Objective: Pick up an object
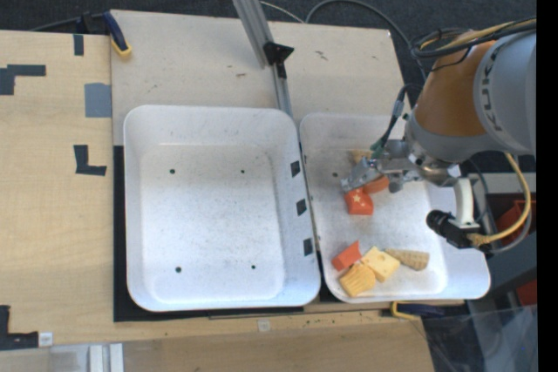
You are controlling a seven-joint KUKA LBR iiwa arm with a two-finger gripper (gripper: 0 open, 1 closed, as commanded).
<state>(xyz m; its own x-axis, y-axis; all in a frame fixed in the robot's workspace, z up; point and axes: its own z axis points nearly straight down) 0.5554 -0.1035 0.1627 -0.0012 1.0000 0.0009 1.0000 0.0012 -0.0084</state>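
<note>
The arm reaches in from the right over the right bin (pixel 453 279). Its gripper (pixel 366 180) hangs low in the middle of that bin, right above a red block (pixel 359 203) that lies just below its fingertips. An orange piece (pixel 377 185) shows at the gripper's tip; I cannot tell whether it is held. Near the bin's front lie a small red-orange piece (pixel 346 255), a pale yellow block (pixel 380 262), an orange-yellow waffle-like block (pixel 357 279) and a tan cone-shaped piece (pixel 411 258). A small tan item (pixel 358 156) sits behind the gripper.
The left bin (pixel 209 205) stands beside the right one, with black clips along the shared wall. A slanted metal pole (pixel 248 0) rises behind the bins. Cables loop around the arm at the right.
</note>
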